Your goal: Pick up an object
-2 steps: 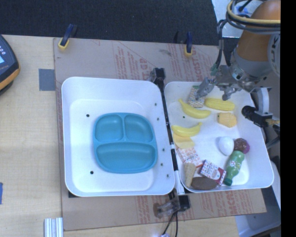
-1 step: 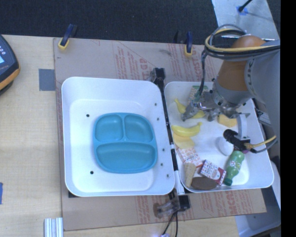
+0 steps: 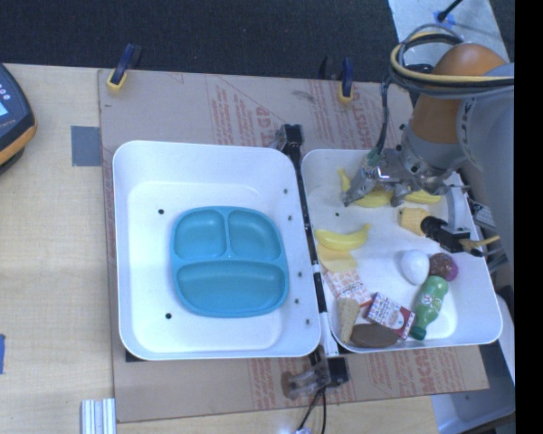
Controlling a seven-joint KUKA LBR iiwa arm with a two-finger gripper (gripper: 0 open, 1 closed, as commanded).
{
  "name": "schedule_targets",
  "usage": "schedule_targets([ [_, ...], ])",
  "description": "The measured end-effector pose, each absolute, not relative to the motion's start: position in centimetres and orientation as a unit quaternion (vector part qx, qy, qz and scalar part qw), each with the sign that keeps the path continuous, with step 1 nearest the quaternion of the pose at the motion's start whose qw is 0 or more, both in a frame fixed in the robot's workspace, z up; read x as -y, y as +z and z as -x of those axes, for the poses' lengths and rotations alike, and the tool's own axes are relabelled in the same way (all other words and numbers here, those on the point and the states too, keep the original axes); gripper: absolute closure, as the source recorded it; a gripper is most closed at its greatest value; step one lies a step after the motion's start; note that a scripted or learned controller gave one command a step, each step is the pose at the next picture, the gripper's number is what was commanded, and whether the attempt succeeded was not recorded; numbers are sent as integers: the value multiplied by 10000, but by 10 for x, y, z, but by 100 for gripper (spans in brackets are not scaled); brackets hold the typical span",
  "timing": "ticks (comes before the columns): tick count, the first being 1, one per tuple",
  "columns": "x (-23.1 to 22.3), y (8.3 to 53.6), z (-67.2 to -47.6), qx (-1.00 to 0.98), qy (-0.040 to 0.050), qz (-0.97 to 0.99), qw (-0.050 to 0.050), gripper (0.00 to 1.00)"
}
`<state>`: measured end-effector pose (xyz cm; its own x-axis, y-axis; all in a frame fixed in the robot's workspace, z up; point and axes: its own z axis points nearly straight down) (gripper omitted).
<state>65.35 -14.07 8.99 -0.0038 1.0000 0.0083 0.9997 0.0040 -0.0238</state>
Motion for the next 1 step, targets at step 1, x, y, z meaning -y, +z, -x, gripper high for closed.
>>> schedule_targets([
  [1,182,91,-655,7074,29,7068,37,0],
])
